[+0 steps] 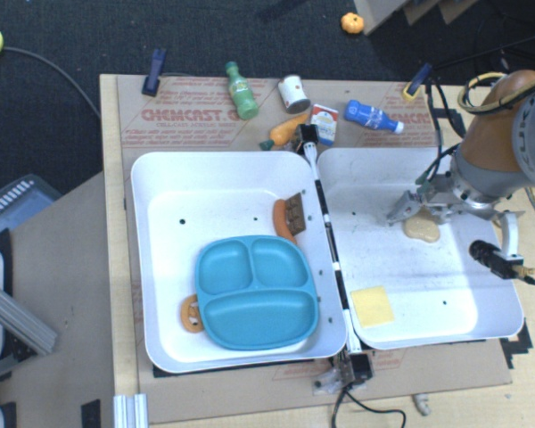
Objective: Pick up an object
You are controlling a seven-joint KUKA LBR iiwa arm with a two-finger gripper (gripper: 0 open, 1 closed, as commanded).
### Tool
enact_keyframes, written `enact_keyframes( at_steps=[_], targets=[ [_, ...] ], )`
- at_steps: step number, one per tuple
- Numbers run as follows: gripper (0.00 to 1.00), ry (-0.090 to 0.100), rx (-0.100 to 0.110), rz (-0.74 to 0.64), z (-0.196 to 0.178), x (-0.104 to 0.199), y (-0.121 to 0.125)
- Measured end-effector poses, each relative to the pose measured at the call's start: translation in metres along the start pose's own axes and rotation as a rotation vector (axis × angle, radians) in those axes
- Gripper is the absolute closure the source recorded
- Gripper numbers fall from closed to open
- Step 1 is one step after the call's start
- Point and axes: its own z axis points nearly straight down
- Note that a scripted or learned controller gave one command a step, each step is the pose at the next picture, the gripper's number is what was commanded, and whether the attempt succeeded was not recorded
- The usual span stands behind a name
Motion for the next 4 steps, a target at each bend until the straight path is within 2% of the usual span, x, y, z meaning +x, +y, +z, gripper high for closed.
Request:
enact_keyframes(
  at_steps=[1,2,3,4],
  targets=[
    [1.0,-0.003,-0.006,-0.001,-0.011,-0.001,0.001],
    [1.0,0.0,-0.003,0.001,-0.002,-0.032,-0.044],
    [1.0,0.002,0.001,-0.001,-0.035,-0.041,0.017],
    [1.0,0.004,0.006,0.0,-0.03,-0.011,-0.031]
  ],
)
